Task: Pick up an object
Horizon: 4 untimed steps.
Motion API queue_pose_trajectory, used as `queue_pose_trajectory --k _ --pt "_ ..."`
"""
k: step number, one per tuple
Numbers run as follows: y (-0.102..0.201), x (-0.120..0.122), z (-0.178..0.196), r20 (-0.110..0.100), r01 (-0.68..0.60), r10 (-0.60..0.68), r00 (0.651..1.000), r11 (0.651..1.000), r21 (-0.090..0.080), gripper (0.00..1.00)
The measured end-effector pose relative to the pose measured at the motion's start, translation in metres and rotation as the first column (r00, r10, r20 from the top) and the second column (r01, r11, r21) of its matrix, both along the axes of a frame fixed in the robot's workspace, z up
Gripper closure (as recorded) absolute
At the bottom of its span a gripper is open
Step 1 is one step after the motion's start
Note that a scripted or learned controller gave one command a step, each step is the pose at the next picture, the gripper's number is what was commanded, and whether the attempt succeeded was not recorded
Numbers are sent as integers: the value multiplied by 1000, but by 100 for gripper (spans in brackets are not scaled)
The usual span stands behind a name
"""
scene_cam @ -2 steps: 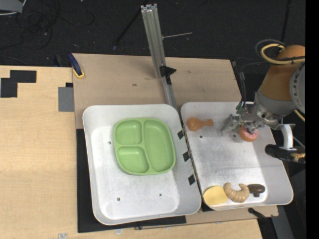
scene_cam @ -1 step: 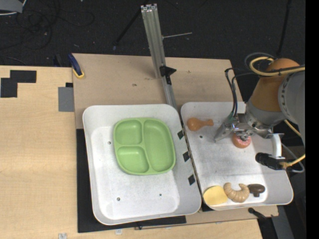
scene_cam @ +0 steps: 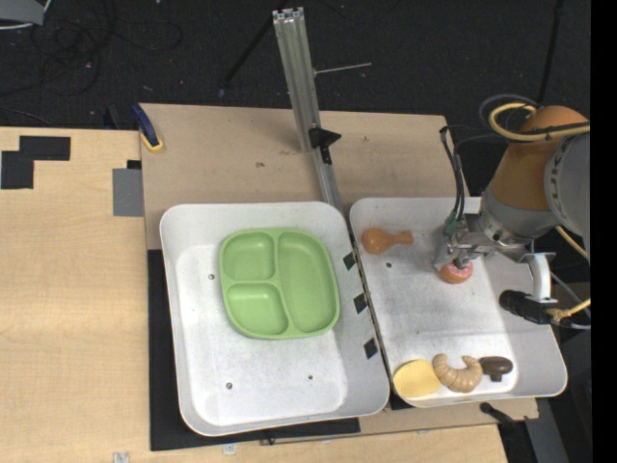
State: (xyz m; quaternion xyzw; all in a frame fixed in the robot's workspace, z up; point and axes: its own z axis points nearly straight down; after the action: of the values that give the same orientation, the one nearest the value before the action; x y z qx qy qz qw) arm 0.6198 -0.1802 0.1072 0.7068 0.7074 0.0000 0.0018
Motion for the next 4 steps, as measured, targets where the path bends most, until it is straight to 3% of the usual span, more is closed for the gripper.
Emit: queue_pose_trajectory --k 3,4 --pt "-9 -3 152 1 0 0 1000 1000 1 100" --pt "50 -9 156 -6 -4 4 1000 1000 5 100"
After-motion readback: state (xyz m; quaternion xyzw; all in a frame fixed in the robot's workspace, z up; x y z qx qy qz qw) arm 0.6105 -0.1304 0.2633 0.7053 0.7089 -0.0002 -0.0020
